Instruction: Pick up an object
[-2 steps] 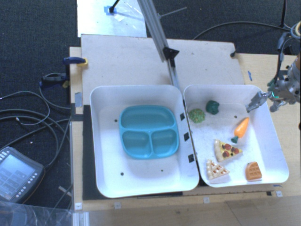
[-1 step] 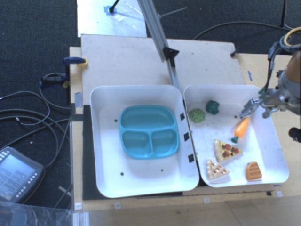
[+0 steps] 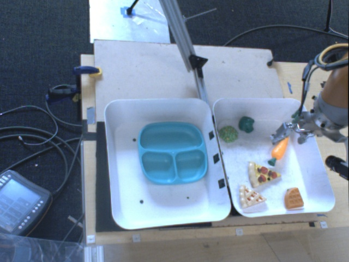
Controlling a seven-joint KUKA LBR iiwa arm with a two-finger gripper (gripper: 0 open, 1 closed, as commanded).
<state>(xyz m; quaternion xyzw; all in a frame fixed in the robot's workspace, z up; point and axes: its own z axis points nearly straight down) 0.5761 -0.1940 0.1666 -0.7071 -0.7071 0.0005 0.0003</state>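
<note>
My gripper (image 3: pixel 292 134) hangs over the right side of the right bin (image 3: pixel 313 162), its two fingers spread, so it is open. An orange toy carrot (image 3: pixel 279 148) with a green tip lies on the bin floor just below and left of the fingertips, its upper end close to the left finger (image 3: pixel 282 130). Nothing is gripped between the fingers. Further in the same bin are a light green ball (image 3: pixel 228 134), a dark green piece (image 3: pixel 246 124), two pizza slices (image 3: pixel 263 174) (image 3: pixel 251 196) and an orange biscuit-like piece (image 3: pixel 294 199).
The left bin (image 3: pixel 122 162) holds a blue divided plate (image 3: pixel 173 152). A grey pole (image 3: pixel 180 31) slants across the bench down to the wall between the bins. Cables and a pendant (image 3: pixel 19 201) lie on the floor to the left.
</note>
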